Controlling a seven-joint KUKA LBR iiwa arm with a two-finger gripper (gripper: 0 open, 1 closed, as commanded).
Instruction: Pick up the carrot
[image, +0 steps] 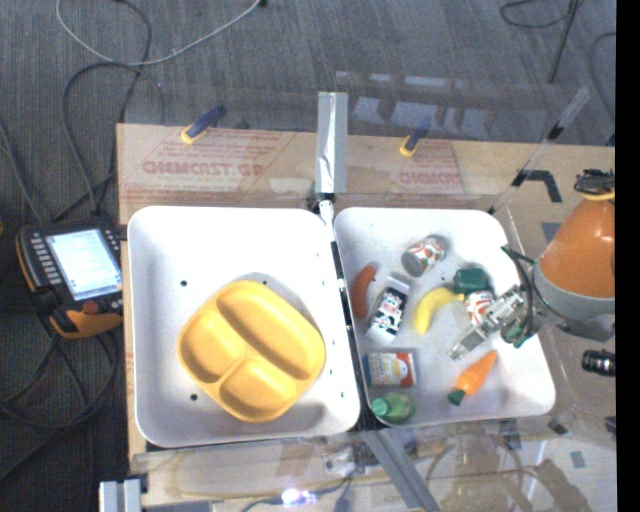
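- Desk (250, 165) of pale board across the middle of the frame, carrying two shallow white bins side by side.
- Left bin (160, 260) at centre left, with a yellow divided tray (252, 348) lying tilted in its lower half.
- Right bin (520, 395) at centre right, crowded with small things.
- Arm (585, 255) entering from the right edge, orange band above the wrist, grey below.
- Tablet (78, 262) with a lit screen at the left edge, off the desk, on the dark floor among cables.
- Gripper (478, 335) at the right side of the right bin, metal fingers (466, 347) pointing down and left; open or closed cannot be told, nothing seen between them.
- Banana (435, 305) near the bin's middle, just left of the gripper.
- Carrot (474, 376) in the lower right of the right bin, orange body tilted, green end toward the lower left, just below the gripper; touching or apart cannot be told.
- Red sausage (362, 288) along the bin's left wall.
- Black-and-white carton (389, 310) beside the sausage.
- Can (425, 254) lying near the bin's top.
- Small box (391, 368) with a red and blue label, lower left of the bin.
- Green object (392, 406) at the bin's bottom edge, below the box.
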